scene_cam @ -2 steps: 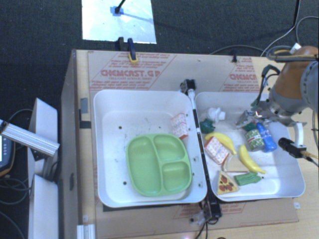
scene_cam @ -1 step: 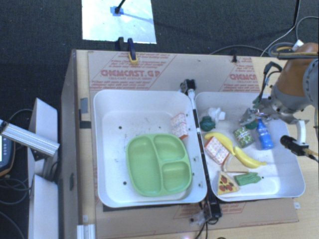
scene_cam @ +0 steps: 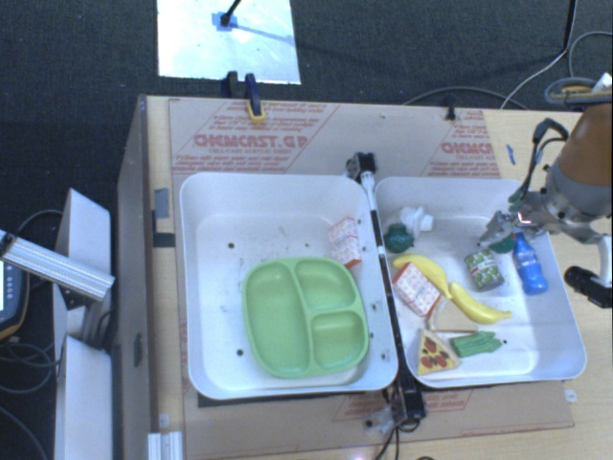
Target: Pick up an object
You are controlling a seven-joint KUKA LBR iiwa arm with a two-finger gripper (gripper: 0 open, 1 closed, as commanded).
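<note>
Where end effector [scene_cam: 500, 234] blurs, can [scene_cam: 485, 269] below

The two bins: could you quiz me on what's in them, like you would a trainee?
1. True or false: the green tray lies in the left bin.
2. Which item lies nearest the gripper: A the can, B the pizza slice, C the tray?
3. What colour is the bottle in the right bin?

Key: 1 true. 2 A. 3 blue.
</note>
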